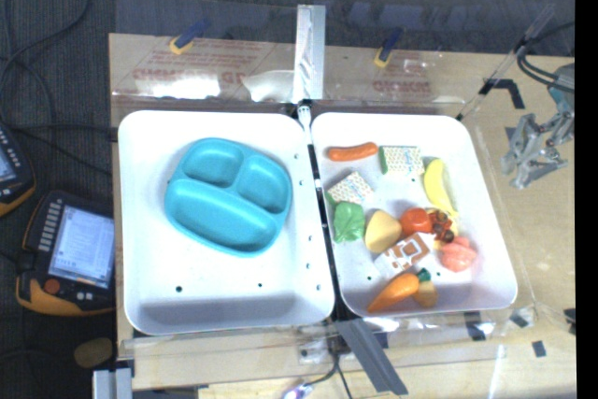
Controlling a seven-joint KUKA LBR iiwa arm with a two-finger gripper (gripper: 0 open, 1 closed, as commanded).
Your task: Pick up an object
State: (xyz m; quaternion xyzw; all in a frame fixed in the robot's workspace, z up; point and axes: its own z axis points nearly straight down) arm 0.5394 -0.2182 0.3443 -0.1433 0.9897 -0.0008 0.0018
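Carrot (395, 289) is sitting nearest; gripper (534, 151) is waiting outside the bin (486, 192) (grip state unclear), needing to reach in.

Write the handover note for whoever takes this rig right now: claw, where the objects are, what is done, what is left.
Claw: parked off to the right of the right bin, above the bench, carrying nothing visible.
Objects: all toy food sits in the right bin: sausage, banana, green pepper, tomato, carrot and others.
Left bin: holds a blue divided plate.
Done: nothing picked yet.
Left: reach into the right bin, grasp one object and lift it.
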